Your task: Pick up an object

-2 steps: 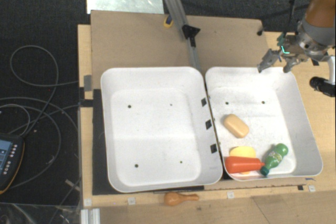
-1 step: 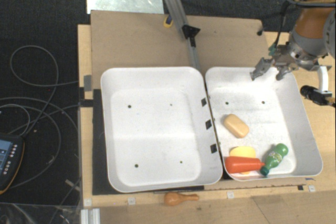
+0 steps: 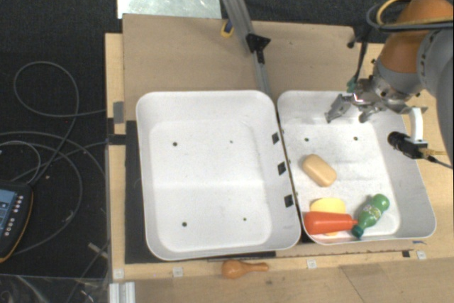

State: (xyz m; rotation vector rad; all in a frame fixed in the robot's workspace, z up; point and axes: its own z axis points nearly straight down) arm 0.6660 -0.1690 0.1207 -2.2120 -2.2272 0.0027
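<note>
My gripper hangs over the far end of the right bin, fingers spread apart and open, nothing between them. Below it in the same bin lie a tan oval bun-like object, a yellow object, an orange carrot and a green bottle, the last three clustered at the bin's near edge. The gripper is well above and apart from all of them.
The left bin sits beside the right one, joined by black clips. A small tan pear-shaped object lies on the bench in front of the bins. A grey pole slants across the back.
</note>
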